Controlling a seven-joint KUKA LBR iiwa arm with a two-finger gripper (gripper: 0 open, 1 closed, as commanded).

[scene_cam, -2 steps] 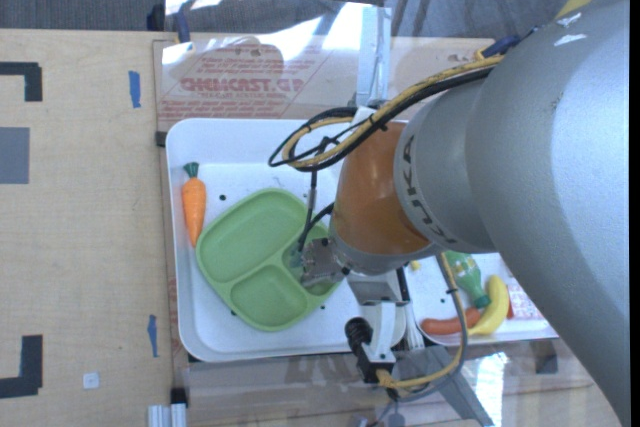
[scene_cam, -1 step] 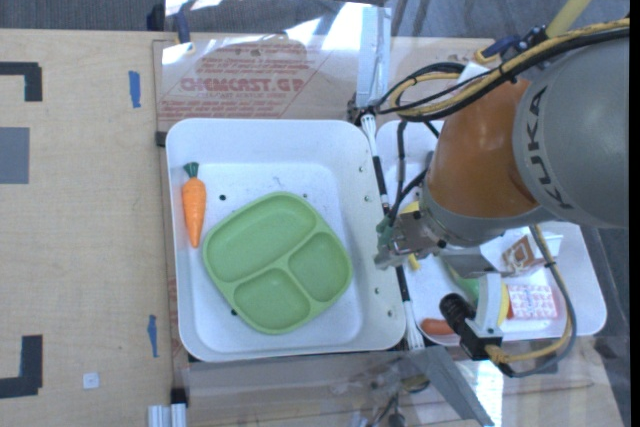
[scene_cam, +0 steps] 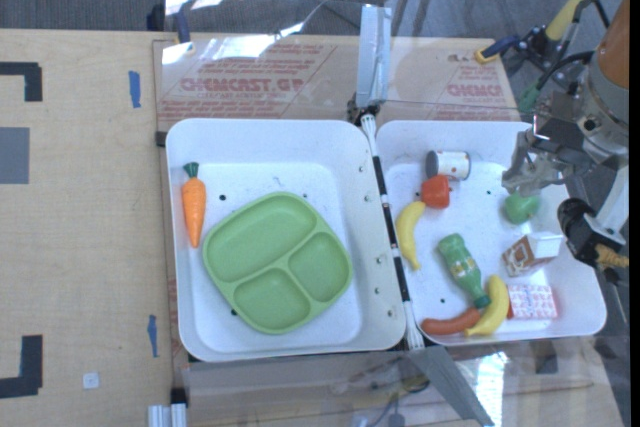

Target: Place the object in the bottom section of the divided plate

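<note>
The gripper (scene_cam: pixel 528 177) is positioned over the right bin (scene_cam: pixel 590 325), near its right edge, directly above a green object (scene_cam: pixel 520 208). Whether the object is touched cannot be determined. The state of the gripper cannot be determined either, as it is masked by the wrist body.

Risks from this position:

- A missed grasp is considered likely. The green object appears small and rounded, so it may be pushed aside or squeezed out on closure.
- The green object lies close to the bin's right wall. Contact between gripper and wall may be caused by a small lateral error.
- A small box (scene_cam: pixel 531 251) lies just below the green object. It may be disturbed or picked up instead.
- The plate (scene_cam: pixel 277 262) rests in the left bin (scene_cam: pixel 190 140), tilted relative to the bin edges. Its bottom section faces the bin's bottom edge. A release off centre may put the object in a neighbouring section or on the dividing ridge.
- The raised rims between the bins must be cleared during transfer.

The arm (scene_cam: pixel 610 75) enters over the right bin's top right corner, with the wrist directed downward.
</note>
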